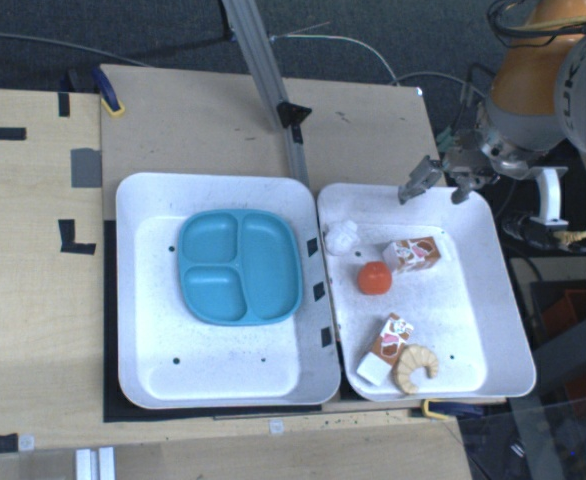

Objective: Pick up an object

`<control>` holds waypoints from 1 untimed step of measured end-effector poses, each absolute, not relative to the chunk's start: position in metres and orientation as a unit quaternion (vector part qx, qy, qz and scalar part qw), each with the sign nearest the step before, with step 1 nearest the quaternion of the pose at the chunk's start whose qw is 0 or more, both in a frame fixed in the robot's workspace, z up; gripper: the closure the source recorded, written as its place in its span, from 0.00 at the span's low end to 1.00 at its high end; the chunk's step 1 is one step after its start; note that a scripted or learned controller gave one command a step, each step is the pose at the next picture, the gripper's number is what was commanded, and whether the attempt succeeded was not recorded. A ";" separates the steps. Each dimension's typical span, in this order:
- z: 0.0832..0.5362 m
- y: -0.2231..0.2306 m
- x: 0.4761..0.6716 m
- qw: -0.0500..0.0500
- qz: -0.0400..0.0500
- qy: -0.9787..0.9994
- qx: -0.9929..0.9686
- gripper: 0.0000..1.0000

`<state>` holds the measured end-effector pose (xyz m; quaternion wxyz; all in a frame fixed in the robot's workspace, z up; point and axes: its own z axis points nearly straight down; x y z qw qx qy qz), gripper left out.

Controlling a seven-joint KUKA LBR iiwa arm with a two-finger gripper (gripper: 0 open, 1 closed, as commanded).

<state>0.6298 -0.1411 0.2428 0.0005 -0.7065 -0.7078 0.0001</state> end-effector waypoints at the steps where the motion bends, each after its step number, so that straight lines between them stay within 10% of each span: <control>1: 0.243 -0.141 0.630 0.000 0.000 -0.708 -0.706 0.00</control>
